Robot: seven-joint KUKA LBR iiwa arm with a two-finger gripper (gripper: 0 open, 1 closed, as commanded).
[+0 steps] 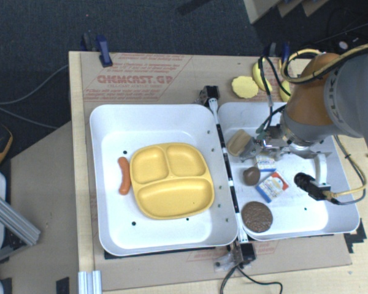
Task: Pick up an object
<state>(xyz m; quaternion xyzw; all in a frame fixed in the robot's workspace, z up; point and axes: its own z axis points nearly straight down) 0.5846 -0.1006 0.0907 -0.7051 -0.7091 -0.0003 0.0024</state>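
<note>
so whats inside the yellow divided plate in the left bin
Nothing shows in the three compartments of the yellow plate; all look bare. An orange sausage lies beside it on the bin floor, at the plate's left edge. What lies under the plate is covered.

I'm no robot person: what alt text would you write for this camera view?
A grey and orange robot arm reaches into the right bin, its gripper low among small food items, including a brown patty. The left bin holds a yellow divided plate with a hot dog beside it.
</note>
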